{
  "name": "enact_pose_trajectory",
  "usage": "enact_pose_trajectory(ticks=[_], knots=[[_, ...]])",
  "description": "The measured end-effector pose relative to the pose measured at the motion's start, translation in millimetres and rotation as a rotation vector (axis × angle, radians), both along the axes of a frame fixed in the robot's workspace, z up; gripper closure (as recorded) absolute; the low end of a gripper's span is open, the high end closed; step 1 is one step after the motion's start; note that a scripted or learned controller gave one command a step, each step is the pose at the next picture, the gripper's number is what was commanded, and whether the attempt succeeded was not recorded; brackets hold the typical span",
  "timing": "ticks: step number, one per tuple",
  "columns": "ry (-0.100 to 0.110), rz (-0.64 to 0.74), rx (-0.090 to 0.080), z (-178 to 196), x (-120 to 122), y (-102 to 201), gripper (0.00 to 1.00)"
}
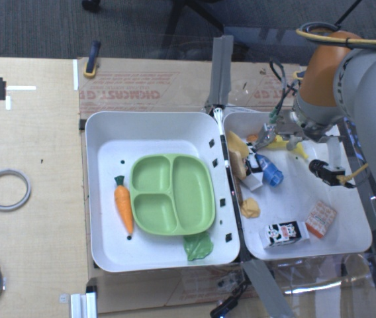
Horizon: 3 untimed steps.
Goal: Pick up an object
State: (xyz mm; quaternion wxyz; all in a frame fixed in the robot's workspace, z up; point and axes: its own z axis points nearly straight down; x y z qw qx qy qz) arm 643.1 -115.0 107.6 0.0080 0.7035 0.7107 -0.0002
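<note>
Arm's hand [269, 132] sits low in the right white bin [347, 234], upper right of frame; can't tell its grip. Nearest target: blue plastic bottle [271, 173] just below it. I'd drop straight down, avoiding the clutter.

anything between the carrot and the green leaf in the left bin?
Yes: in the camera view, the green divided plate lies between the carrot and the leaf.

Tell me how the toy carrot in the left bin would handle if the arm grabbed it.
The carrot tapers to a point, so fingers closing near the tip would probably slip off. Its round body may roll when nudged. It looks like a small plastic toy, so it is likely light and stiff.
</note>
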Motion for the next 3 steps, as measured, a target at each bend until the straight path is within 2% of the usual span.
enact_pose_trajectory(ticks=[1,2,3], knots=[[0.015,0.402,0.003,-9.5,5.8,-20.6,0.00],[0.008,0.402,-0.004,1.6,7.7,-22.6,1.00],[0.012,0.133,0.009,103.5,16.1,67.3,1.00]])
